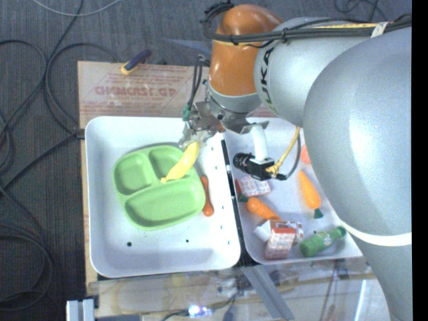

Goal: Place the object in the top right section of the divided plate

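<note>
One yellow banana (182,164) hangs slantwise from your end effector (192,136), pinched at its upper tip so its free end already dips over the top right section of the green divided plate (159,209) in the left bin (100,246)

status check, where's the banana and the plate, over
Gripper over left bin, top edge. Banana hangs below it, tip over green divided plate's top right section. Carrot beside plate's right rim.
</note>
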Motion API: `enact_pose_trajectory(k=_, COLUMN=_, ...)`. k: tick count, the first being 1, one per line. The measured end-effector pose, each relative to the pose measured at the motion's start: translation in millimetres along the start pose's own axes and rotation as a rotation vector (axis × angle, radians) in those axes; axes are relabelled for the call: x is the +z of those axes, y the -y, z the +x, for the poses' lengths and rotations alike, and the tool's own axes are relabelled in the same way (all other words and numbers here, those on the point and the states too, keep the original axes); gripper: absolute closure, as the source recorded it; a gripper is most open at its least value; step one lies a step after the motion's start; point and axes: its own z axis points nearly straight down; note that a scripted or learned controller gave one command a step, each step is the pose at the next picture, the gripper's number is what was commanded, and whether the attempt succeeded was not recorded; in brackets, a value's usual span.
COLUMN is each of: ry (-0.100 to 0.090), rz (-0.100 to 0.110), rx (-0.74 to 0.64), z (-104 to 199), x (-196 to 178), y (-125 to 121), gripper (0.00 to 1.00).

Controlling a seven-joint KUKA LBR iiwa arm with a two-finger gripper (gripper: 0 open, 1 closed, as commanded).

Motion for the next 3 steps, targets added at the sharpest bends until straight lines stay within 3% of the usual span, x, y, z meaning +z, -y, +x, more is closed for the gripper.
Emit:
enact_pose_trajectory(k=1, ry=0.003, rz=0.001, rx=-0.038, z=-55, x=14, y=-22, gripper=1.0)
enact_pose_trajectory(k=2, ry=0.001, rz=-0.003, rx=-0.204, z=-88, x=13, y=-24, gripper=1.0)
enact_pose_trajectory(k=3, ry=-0.001, rz=-0.001, rx=-0.455, z=-14, x=5, y=-16, gripper=1.0)
